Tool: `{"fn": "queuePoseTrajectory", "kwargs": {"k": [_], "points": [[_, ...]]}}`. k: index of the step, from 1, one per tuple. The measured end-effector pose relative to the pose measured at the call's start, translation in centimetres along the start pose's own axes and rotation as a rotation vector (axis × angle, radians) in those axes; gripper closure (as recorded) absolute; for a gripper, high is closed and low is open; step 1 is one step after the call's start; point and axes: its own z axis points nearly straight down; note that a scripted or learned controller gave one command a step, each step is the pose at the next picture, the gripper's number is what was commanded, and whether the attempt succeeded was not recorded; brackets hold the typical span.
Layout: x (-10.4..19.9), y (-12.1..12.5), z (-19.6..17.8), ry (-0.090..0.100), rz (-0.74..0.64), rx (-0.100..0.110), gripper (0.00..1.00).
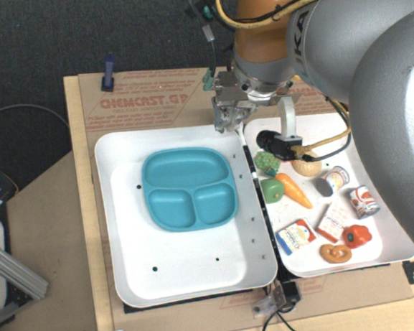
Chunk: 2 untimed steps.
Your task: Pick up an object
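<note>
My gripper (228, 120) hangs over the back rim where the two bins meet, nothing visibly in it. Just right of it, in the right bin (396, 249), lie a broccoli floret (266, 162), a green pepper (272, 189), an orange carrot (294, 189) and a pale potato (306, 166). Further right are a silver can (334, 179) and a red-and-white can (363, 201). Near the front sit a blue-and-white carton (294, 236), a white-and-red packet (332, 224), a red tomato (356, 236) and a brown pretzel (335, 253).
A teal divided plate (190, 188) lies in the left bin (122, 226). The arm's large grey body covers the upper right of the view and the right bin's back corner. A blue clip (107, 72) sits on the cardboard behind the bins.
</note>
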Motion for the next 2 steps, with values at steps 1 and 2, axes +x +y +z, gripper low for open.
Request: {"fn": "queuePoseTrajectory", "kwargs": {"k": [1,2], "points": [[3.4,-3.0,0.1,0.000,0.001,0.001,1.00],[0.9,-6.5,-5.7,-0.001,0.008,-0.008,1.00]]}}
